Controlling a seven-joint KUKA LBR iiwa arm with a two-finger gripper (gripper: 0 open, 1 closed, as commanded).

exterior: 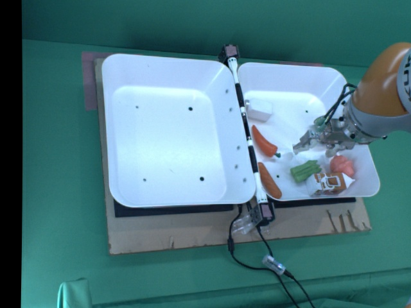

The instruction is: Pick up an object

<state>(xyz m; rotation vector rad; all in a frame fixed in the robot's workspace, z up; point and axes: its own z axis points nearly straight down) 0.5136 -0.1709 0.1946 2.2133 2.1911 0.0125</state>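
Item: green toy vegetable (pixel 306 170) | judged light, stiff, slippery; to be gripped mid-body | gripper (pixel 314 141) poised above; opening and contents cannot be told.

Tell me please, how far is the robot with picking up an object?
Done: the arm has reached into the right bin, and the gripper is above its floor. In hand: nothing that I can see; the green object, the two red peppers, the white block, the pink object and the small carton all lie in the bin. Left: grasping and lifting one.
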